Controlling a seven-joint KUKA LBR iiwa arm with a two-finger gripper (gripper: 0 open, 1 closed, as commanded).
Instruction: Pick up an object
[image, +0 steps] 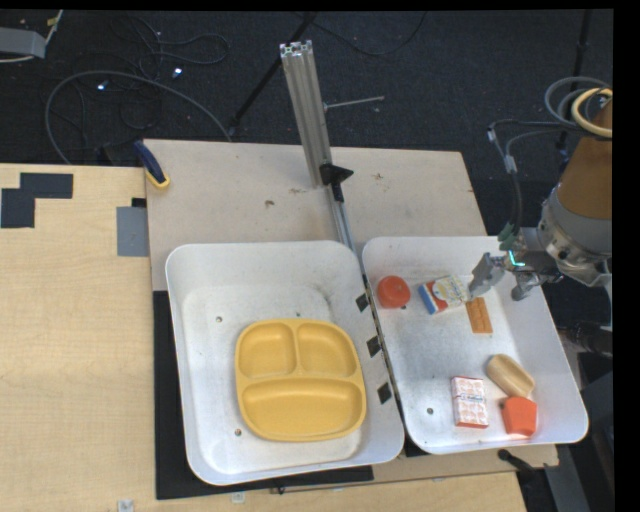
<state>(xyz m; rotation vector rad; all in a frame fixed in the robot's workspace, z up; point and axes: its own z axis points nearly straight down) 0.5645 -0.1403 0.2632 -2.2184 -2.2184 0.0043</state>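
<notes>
Orange block (519, 415) at bin (560, 340) edge; fingers (487, 273) apart, unladen.

Matt yellow plastic tray (298, 380), wooden bench (70, 330)

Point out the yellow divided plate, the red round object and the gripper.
yellow divided plate (298, 379): camera view, on its middle ridge.
red round object (393, 292): camera view, on its top.
gripper (503, 280): camera view, midway between fingertips.

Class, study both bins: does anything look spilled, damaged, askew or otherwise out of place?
Nothing stands out. The yellow divided plate lies flat in the left bin; the right bin's small items lie scattered loosely but intact, with the gripper above them.
</notes>
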